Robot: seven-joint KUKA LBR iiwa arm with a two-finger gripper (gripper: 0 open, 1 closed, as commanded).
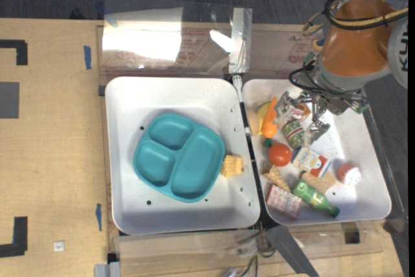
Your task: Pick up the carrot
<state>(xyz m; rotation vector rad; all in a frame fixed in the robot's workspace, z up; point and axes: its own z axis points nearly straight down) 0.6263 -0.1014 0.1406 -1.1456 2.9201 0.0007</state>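
Observation:
The carrot (270, 121) is a short orange piece lying along the left wall of the right bin (379, 194), beside a yellow item (261, 111). My gripper (302, 115) hangs low over the back of that bin, just right of the carrot, under the orange wrist band (355, 32). Its metal fingers (284, 106) stand apart, open, with nothing clamped between them. A small green and red can (293, 131) lies right below the fingers.
The right bin also holds a red tomato (280, 154), a white and red carton (310, 162), a green bottle (314, 198), a snack box (284, 202) and a red and white toy (349, 173). The left bin (123, 204) holds a teal divided plate (178, 156) and a yellow piece (232, 166).

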